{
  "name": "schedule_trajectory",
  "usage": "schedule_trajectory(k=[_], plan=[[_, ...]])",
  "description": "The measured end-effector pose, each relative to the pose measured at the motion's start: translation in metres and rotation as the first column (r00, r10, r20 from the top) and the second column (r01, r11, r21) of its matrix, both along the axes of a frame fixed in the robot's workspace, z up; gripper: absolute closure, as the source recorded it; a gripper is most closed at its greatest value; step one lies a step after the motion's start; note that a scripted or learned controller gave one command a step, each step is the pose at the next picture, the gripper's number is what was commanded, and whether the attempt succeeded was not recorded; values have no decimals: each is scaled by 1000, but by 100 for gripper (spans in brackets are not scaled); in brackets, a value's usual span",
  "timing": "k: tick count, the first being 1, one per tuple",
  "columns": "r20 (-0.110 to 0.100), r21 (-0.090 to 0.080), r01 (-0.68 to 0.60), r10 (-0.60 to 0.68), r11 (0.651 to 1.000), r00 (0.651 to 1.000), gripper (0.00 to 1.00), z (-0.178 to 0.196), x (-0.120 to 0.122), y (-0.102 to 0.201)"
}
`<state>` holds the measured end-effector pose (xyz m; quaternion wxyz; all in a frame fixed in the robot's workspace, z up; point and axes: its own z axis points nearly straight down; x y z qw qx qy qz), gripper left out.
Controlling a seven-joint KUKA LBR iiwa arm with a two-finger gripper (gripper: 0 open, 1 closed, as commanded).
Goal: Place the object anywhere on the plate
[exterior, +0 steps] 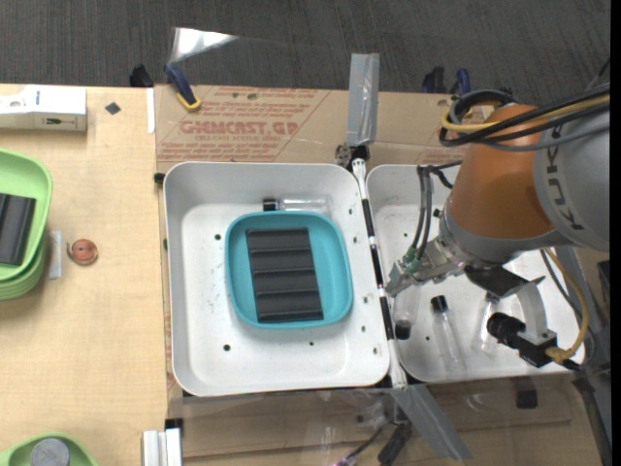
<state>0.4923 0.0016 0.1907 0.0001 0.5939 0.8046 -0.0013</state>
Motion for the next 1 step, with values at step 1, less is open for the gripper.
schedule_trajectory(k=[1], plan=[[-1, 1, -1, 1, 1000, 1000, 0, 0, 0, 0]])
